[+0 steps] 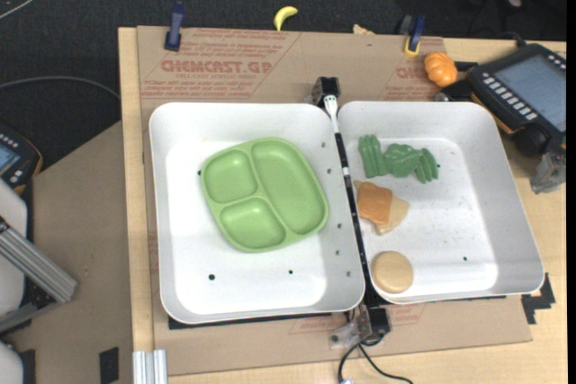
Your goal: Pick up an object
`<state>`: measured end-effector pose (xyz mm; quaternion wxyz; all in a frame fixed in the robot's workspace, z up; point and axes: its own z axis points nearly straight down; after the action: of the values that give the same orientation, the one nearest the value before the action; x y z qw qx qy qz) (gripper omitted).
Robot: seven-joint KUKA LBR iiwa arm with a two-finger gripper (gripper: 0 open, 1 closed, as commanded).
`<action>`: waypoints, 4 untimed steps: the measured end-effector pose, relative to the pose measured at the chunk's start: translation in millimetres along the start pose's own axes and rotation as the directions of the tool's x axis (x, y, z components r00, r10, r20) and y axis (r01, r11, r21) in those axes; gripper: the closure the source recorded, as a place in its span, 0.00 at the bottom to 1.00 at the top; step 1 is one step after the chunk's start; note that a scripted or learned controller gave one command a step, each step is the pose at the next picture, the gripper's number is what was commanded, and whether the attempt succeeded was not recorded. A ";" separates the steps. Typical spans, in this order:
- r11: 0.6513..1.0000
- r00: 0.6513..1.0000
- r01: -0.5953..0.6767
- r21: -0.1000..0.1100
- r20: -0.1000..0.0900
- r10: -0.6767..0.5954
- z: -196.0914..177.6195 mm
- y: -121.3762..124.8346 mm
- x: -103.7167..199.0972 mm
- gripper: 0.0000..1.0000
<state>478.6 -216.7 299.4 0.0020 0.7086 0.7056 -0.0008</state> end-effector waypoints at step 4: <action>1.000 1.000 0.008 0.002 -0.006 -0.008 -0.3 0.9 51.5 1.00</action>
<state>479.8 -165.2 299.5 -0.0009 0.7058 0.7084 0.0004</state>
